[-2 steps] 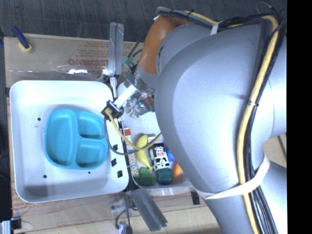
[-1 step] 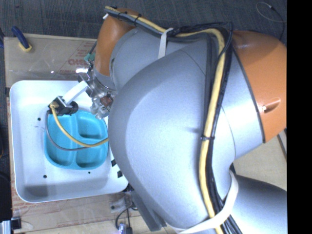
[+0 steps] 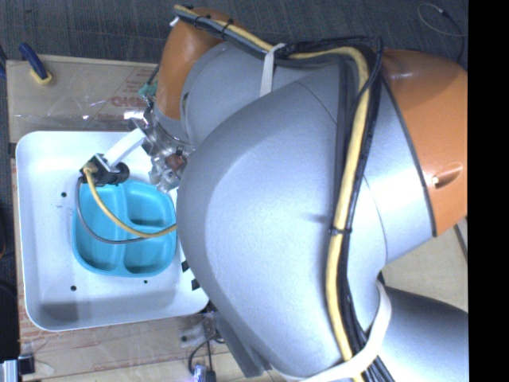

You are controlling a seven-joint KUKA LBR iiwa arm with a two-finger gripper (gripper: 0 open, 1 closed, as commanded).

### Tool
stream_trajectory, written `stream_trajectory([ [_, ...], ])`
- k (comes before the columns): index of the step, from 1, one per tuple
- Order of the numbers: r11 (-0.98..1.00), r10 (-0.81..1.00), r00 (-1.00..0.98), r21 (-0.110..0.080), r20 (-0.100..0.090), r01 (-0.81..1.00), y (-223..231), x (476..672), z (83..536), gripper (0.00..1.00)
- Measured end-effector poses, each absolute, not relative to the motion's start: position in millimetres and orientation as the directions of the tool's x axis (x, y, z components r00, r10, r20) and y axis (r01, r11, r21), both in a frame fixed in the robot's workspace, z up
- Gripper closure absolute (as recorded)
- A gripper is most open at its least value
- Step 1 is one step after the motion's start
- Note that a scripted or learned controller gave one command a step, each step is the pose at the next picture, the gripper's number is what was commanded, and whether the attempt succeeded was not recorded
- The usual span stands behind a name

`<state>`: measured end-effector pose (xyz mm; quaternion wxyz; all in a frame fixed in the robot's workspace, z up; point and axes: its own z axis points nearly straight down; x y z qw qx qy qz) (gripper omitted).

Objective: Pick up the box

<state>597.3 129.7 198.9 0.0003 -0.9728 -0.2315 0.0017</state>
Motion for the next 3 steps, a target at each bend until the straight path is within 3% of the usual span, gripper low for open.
stream_trajectory([
  [2,-0.889,0.458,0.889,-0.003,-0.005,0.458,130.9,597.4,217.2,1.0],
  [3,-0.902,0.431,0.902,0.0,-0.001,0.431,157.5,622.7,211.4,1.0],
])
